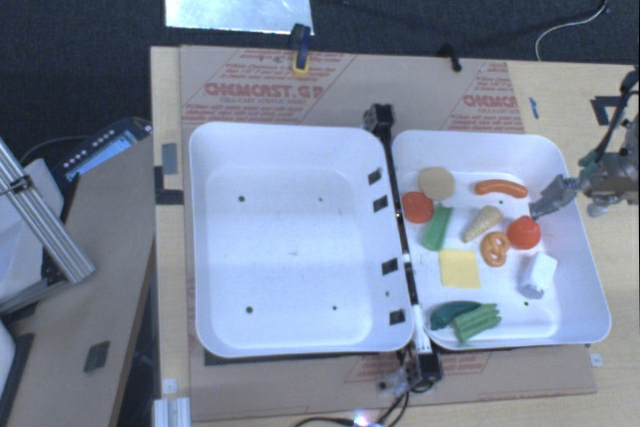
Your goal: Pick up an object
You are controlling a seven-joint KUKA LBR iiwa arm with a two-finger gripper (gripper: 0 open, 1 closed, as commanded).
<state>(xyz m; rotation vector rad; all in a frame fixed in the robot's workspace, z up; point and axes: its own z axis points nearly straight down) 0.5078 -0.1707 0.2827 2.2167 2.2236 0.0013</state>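
Still pre-grasp, hovering at right bin edge, nothing lifted.
Gripper (556, 194) poking in over right rim of right bin (585, 310), too small and blurred to tell open or closed, nothing seen between tips. All candidates lying in right bin: red ball (523, 232) nearest, just below-left of tip; pretzel (494, 248) beside it; sausage (500, 187), yellow square (459, 268), white block (537, 274), green bunch (466, 319) further off. Left bin (215, 175) holding none of these. Next, probably: pick one target, centre above it, descend, close.
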